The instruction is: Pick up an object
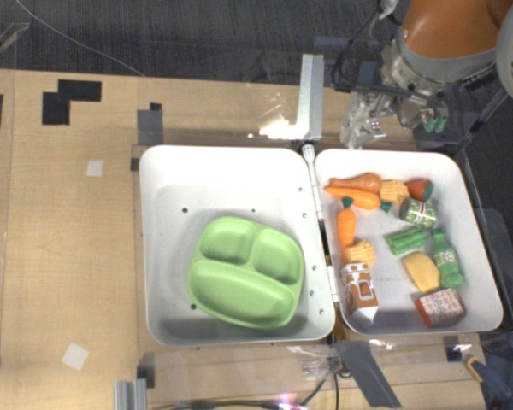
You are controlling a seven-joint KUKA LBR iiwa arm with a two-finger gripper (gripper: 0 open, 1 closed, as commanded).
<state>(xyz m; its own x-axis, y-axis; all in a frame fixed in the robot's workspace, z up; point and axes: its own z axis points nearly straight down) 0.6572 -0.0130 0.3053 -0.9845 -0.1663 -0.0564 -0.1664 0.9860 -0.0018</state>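
Observation:
The right bin (474,220) holds several toy foods. Among them are an orange squash (356,184), a corn cob (394,192), a carrot (346,225), a green can (420,213), a yellow lemon (421,272), a red box (440,306) and a brown-and-white carton (360,289). My gripper (364,131) hangs above the far rim of the right bin, beyond the squash and apart from every object. It is open, with nothing between its fingers.
A green divided plate (246,270) lies in the left bin (162,195). A metal post (311,96) stands at the back where the two bins meet, just left of the gripper. A green bottle (445,260) and a green vegetable (407,241) lie near the lemon.

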